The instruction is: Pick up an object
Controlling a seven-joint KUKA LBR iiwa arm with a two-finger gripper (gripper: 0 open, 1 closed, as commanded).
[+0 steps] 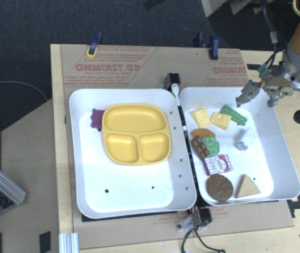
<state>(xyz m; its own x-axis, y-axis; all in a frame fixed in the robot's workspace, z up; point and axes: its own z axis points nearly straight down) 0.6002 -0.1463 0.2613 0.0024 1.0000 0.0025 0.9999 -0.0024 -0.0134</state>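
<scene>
Claw [259, 93] spread wide, holding nothing | hangs over right bin's [284, 141] far edge | arm cut off at frame's right.

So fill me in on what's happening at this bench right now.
A grey robot arm reaches in from the right, its gripper open above the far edge of the right bin, with nothing between its fingers. That bin holds toy food: two cheese pieces, a green item, a pink packet, a round brown cookie and a tan wedge. The left bin holds a yellow divided tray with a purple item beside it. Nothing is picked up yet.
</scene>
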